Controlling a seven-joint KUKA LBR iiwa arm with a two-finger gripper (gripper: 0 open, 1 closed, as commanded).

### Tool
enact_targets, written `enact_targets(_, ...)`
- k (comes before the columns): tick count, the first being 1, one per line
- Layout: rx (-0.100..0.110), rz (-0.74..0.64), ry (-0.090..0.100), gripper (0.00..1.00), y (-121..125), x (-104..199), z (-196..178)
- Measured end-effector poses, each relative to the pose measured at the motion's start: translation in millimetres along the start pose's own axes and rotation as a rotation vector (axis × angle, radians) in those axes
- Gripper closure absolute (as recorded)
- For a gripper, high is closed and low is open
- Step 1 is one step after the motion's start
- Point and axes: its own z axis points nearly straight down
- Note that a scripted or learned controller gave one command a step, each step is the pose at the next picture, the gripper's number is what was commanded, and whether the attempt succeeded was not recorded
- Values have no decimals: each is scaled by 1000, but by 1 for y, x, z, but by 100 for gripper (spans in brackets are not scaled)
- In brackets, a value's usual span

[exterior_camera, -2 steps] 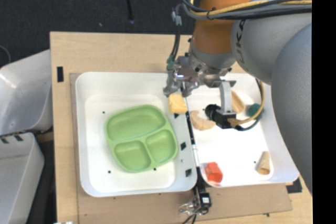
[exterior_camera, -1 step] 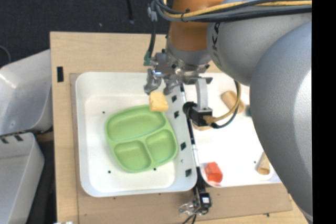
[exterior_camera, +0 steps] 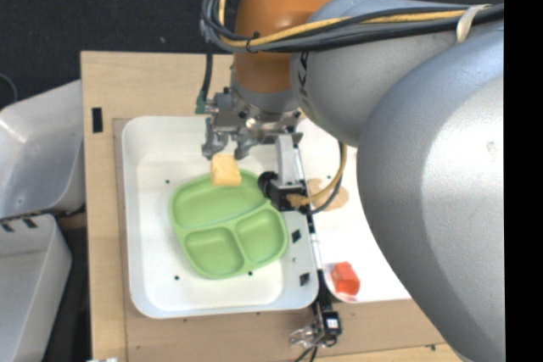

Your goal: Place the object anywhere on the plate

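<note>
Occupying the middle of the frame: one white bin (exterior_camera: 140,267), shallow, on a light wooden counter (exterior_camera: 106,72). Contents: one green plate (exterior_camera: 227,231), three compartments, tilted diagonally; the large compartment lies toward the upper left, the two smaller ones toward the lower right.

Item, task object: one pale yellow block (exterior_camera: 225,172), spongy-looking, at the plate's upper rim, overlapping the edge of the large compartment. Whether it rests on the plate or hangs just above it cannot be told.

Item, gripper (exterior_camera: 228,145): grey metal, directly above the block, its tips at the block's top. Its open or closed state cannot be told, nor whether the block is gripped.

Item, arm: grey, orange band (exterior_camera: 271,21) above the wrist, cables looped over it; fills the right and upper centre.

Second white bin (exterior_camera: 382,288), lower right, largely covered by the arm; one small orange-red object (exterior_camera: 344,278) lies in it.
</note>
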Motion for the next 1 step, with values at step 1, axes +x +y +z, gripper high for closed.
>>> enact_targets(1, 0, 2, 0, 0, 0, -2, -1)
